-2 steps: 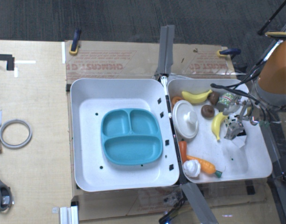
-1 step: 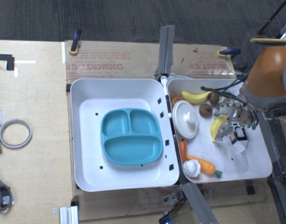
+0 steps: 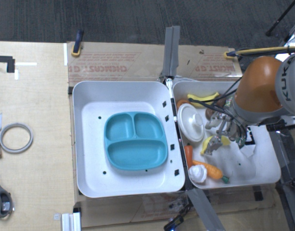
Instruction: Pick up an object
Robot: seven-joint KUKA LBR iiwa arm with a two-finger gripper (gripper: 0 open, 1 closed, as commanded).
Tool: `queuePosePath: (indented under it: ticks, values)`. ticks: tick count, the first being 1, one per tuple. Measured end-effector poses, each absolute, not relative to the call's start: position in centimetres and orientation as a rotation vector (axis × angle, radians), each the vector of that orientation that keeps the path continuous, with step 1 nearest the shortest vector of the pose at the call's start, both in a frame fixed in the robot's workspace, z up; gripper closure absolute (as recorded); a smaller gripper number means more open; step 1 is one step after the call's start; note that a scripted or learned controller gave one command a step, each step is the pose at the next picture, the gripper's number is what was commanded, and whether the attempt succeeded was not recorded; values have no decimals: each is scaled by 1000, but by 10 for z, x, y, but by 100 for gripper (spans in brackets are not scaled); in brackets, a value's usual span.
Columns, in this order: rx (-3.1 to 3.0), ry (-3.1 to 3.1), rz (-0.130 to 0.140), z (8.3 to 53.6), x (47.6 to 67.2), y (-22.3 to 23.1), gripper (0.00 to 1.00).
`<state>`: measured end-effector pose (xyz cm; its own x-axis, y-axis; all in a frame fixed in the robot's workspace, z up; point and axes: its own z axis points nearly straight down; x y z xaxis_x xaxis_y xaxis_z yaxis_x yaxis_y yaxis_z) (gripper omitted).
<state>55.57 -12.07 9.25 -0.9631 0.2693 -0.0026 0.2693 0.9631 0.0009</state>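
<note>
Two white bins sit side by side; nearest in the right bin (image 3: 262, 174) lie a carrot (image 3: 211, 170) and a small white object (image 3: 197, 174). Just beyond, the gripper (image 3: 213, 143) hangs low over a yellow piece (image 3: 220, 141), though whether it touches or grips it cannot be told. Farther back lie a white bowl (image 3: 189, 122) and a banana (image 3: 203, 97), while the left bin (image 3: 84, 129) holds a blue divided plate (image 3: 135, 141).

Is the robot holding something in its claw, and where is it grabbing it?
Cannot tell. The gripper is low in the right bin, by something yellow.
</note>
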Motion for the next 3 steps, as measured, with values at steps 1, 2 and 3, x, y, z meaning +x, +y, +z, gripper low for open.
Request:
queuePosePath:
  ticks: [1,2,3]
  values:
    - [487,3100,-1,93,538,-96,0]
    - [526,3094,-2,93,538,-94,0]
    - [500,3097,-2,93,538,-105,0]
